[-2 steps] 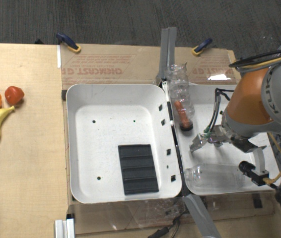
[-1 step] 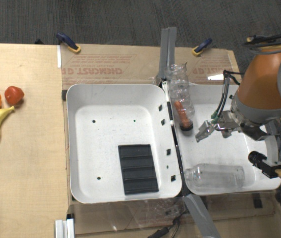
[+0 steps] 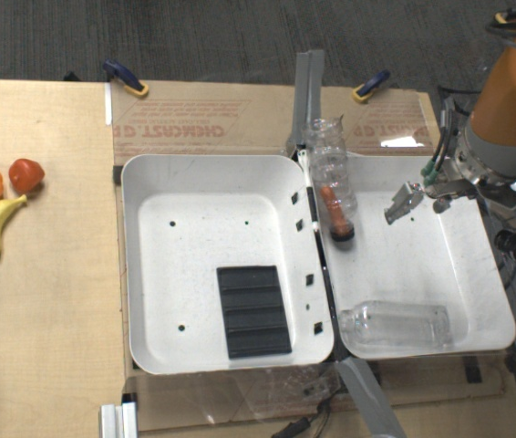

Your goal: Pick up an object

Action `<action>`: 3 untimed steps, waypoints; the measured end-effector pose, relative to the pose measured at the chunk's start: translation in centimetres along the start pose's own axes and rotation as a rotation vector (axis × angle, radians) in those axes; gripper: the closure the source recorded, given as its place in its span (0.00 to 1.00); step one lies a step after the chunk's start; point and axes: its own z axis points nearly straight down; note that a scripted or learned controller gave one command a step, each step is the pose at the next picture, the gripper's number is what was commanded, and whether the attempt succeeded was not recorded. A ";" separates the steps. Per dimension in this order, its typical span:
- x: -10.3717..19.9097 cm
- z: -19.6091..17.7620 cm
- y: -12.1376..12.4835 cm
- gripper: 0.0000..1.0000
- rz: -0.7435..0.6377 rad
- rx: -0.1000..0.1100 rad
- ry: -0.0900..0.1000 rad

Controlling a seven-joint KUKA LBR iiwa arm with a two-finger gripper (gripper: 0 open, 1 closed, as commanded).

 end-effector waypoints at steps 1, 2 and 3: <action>-0.7 14.1 2.9 0.00 -0.032 0.004 0.002; -2.7 15.1 8.3 0.00 -0.058 0.026 0.005; -2.8 14.1 8.5 1.00 -0.059 0.019 0.000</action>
